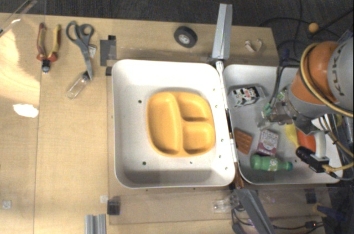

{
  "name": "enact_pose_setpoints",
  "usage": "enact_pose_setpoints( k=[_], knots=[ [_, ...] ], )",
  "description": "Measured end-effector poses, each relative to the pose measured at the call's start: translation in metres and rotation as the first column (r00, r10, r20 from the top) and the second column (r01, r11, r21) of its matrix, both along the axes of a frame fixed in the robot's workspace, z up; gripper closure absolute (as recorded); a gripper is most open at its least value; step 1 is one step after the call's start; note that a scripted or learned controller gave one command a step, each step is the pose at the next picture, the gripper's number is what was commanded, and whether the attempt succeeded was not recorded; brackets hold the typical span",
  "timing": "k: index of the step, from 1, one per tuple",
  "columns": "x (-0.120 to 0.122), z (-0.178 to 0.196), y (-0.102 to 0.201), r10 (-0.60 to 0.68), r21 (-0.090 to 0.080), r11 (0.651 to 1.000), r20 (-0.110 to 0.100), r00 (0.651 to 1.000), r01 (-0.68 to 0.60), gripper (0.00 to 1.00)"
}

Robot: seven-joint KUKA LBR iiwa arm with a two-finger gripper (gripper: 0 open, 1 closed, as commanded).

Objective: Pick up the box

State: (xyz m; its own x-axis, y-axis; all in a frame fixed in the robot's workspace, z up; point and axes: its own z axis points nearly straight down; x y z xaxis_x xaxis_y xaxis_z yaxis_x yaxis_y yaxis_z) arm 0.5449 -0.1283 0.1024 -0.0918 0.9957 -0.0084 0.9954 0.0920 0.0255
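Bench view, left to right: you see scissors (83, 47), a yellow divided tray (181, 122) in the left bin (127, 117), then the right bin (243, 172) holding the box (267, 140), a small flat pink-and-white carton lying just above a green bottle (270, 163). Expect it light and crushable; you should probably grip across its short sides. Gripper (276, 112) hovers just above it; you cannot tell its finger state.

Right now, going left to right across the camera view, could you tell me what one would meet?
Red-handled pliers → scissors → yellow compartment tray in the left bin → brown packet → pink box → the arm's orange band.
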Motion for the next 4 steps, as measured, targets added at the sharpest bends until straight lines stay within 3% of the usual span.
enact_pose_setpoints(
  k=[1, 2, 3, 4],
  knots=[
    [0.0, 0.0, 0.0, 0.0, 0.0, 1.0, 0.0, 1.0, 0.0, 0.0],
    [-0.031, -0.012, 0.02, 0.046, -0.001, 0.999, -0.006, 0.999, -0.046, 0.0],
    [-0.027, 0.001, 0.02, 0.048, -0.003, 0.999, 0.005, 0.999, -0.048, 1.0],
    [-0.028, 0.0, 0.02, 0.048, -0.003, 0.999, 0.004, 0.999, -0.048, 0.0]
  ],
)
